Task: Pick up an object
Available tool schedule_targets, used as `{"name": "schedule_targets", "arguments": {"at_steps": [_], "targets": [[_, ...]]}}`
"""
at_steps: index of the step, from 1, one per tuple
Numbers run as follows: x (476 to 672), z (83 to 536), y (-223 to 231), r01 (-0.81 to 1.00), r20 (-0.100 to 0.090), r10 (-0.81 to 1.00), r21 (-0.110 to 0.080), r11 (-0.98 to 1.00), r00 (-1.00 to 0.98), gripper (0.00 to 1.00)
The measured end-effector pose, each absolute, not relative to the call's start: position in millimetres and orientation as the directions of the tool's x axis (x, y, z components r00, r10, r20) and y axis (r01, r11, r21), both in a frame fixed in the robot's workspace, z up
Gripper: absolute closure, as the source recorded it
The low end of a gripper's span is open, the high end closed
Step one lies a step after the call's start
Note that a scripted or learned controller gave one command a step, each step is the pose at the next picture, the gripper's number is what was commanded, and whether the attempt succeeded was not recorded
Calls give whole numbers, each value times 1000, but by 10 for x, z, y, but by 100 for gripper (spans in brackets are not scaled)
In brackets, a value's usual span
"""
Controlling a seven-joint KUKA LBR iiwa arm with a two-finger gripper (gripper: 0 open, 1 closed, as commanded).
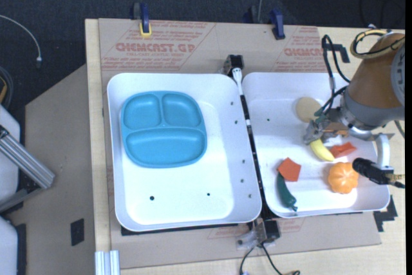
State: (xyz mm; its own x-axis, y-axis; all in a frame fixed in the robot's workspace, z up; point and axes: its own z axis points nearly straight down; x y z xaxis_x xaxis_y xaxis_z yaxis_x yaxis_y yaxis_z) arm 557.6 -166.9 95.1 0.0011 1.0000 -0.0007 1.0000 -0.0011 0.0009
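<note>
Bench: two white bins | left bin (122, 138): blue plate (165, 129) | right bin (270, 100): gripper (320, 132) low over banana (321, 151), grip state unreadable | orange (342, 178) nearby

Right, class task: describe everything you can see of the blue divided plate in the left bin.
The blue divided plate of smooth plastic is a rounded, shallow dish with three compartments: two smaller ones along its far side and one wide one along its near side, separated by raised ridges. It looks matte, light blue and holds nothing. It lies flat and upright in the far-left part of the left white bin, resting on the bin floor, with nothing else touching it.
</note>
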Motion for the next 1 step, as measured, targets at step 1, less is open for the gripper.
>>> {"name": "schedule_targets", "arguments": {"at_steps": [1], "targets": [[5637, 1410, -1615, 1000, -2, 1000, 6, 1, -1, 100]]}}
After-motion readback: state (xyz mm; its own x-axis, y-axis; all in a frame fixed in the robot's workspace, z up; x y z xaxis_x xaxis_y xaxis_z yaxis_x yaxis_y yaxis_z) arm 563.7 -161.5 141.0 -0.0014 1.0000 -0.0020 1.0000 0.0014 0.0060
